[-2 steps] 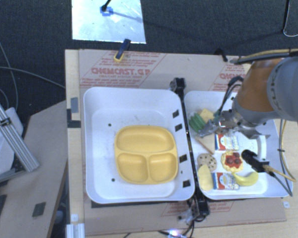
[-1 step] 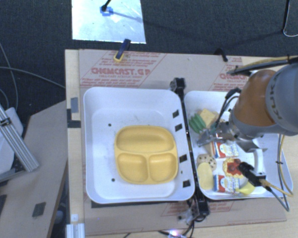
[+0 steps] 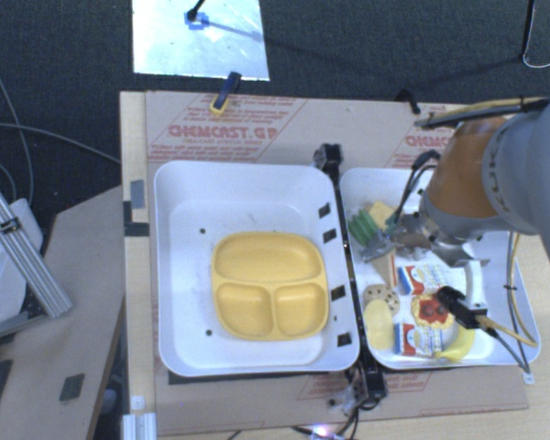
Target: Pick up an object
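My gripper [image 3: 382,243] is low in the right bin [image 3: 371,180], at its left side, at the end of the grey arm with the orange band [image 3: 467,168]. A green object [image 3: 361,224] lies right beside its tip, with a pale yellow piece [image 3: 381,213] just behind. I cannot see whether anything is held. Nearer the front lie a brown cookie [image 3: 378,295], a pale yellow round piece [image 3: 378,324], a red and white packet [image 3: 428,308], a blue and white carton [image 3: 405,338] and a banana [image 3: 465,342].
The left bin [image 3: 179,246] holds a yellow divided tray [image 3: 270,284]. A black divider [image 3: 341,246] with clips runs between the bins. Cables hang by the right bin's right edge [image 3: 518,291]. A shiny sheet [image 3: 200,26] lies beyond the bench.
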Robot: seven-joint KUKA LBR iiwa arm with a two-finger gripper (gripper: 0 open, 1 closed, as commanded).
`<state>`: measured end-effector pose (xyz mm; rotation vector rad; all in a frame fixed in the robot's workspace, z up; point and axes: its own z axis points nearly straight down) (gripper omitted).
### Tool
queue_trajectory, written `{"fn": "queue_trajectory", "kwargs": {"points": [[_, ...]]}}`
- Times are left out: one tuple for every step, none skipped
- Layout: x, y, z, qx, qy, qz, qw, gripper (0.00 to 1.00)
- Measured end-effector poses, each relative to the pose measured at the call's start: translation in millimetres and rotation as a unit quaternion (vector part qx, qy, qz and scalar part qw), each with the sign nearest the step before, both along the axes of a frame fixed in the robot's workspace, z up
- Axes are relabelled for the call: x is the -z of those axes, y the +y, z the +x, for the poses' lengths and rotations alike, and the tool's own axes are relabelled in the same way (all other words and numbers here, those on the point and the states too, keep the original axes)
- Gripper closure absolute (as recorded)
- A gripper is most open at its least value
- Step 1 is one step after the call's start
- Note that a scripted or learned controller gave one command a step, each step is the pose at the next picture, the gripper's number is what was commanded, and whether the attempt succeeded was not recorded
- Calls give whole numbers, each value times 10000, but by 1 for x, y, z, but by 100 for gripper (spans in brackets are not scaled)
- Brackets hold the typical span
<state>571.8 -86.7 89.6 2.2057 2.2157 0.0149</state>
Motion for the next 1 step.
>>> {"fn": "queue_trajectory", "kwargs": {"points": [[-6, 1, -4, 5, 63, 18, 10000, 100]]}}
